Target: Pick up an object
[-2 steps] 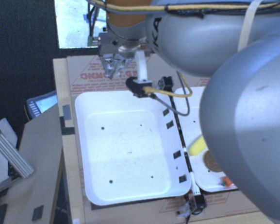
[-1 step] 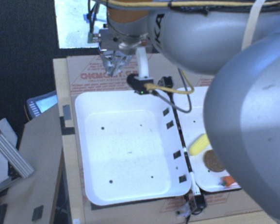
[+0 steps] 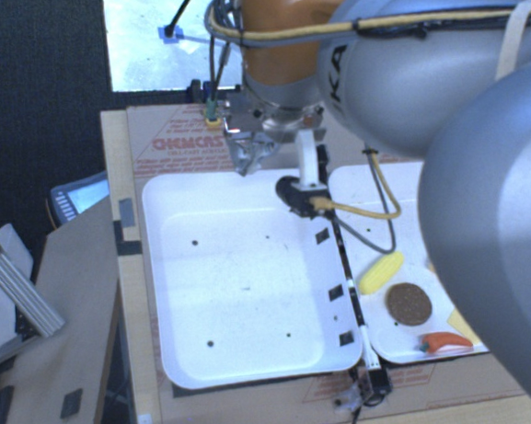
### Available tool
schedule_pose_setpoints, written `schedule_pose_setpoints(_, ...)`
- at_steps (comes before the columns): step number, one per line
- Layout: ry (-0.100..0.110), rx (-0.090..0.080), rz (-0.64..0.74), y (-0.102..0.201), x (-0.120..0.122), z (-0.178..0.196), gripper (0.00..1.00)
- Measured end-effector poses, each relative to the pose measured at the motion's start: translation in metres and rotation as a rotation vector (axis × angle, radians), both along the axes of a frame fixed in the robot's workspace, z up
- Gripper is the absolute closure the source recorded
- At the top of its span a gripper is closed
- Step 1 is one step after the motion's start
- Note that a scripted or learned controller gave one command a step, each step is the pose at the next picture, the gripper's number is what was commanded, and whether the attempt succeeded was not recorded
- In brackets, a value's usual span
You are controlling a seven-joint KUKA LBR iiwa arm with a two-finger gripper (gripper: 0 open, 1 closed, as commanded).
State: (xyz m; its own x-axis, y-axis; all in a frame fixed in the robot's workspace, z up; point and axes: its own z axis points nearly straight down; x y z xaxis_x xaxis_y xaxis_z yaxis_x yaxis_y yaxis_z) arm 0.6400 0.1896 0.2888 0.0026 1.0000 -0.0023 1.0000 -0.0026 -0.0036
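On the bench, the right bin (image 3: 417, 355) holds corn (image 3: 381, 272).

**What the arm covers and the frame cuts**

The grey arm (image 3: 481, 141) blocks most of the right bin (image 3: 388, 343), hiding its far and right-hand parts. A yellow piece (image 3: 462, 323) at the arm's edge is mostly covered, so its kind cannot be told. The claw (image 3: 247, 157) is small and blurred against the cardboard, and its fingers cannot be made out. The orange object (image 3: 446, 341) is too small to identify. The counter (image 3: 79, 297) runs off the bottom edge.
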Motion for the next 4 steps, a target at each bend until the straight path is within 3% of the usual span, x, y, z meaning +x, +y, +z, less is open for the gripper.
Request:
schedule_pose_setpoints(1, -0.007, 0.004, 0.009, 0.047, 0.015, -0.011, 1.0)
schedule_pose_setpoints(2, -0.008, 0.004, 0.01, 0.045, 0.015, 0.001, 1.0)
schedule_pose_setpoints(3, -0.02, 0.008, 0.009, 0.045, 0.03, 0.143, 1.0)
schedule_pose_setpoints(4, 0.003, 0.001, 0.005, 0.045, -0.012, 0.069, 1.0)
